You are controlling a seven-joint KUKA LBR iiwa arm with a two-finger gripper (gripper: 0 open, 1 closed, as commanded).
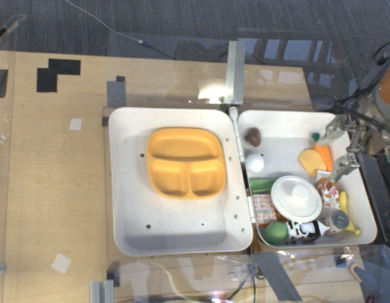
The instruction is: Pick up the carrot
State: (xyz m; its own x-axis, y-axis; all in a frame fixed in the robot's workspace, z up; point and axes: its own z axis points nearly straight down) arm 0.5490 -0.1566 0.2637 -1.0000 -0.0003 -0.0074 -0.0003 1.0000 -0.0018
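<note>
- Nearest the front edge of the right bin (365,235), a green lime-like fruit (276,231) sits in the corner, with a black-and-white patterned item (302,230) just beside it.
- Further along that front edge, a banana (344,208) lies against the right wall, next to a small grey round thing (337,219) I can't make out.
- A white bowl (296,196), turned upside down by the look of it, takes up the middle of the right bin; a green cucumber-like piece (262,185) pokes out from its left.
- A white ball (254,164) rests near the divider, and a dark brown lump (252,136) lies beyond it toward the back.
- The carrot (324,154) is in the right half of the right bin, orange, touching a yellow wedge (310,161) on its left.
- The claw (346,149) hangs just to the right of the carrot, over the bin's right side; whether it is spread or pressed together I cannot tell.
- In the left bin (129,232), a yellow-orange divided plate (185,161) sits near the centre.
- Black tape patches (55,73) mark the table (50,188) at the far left.
</note>
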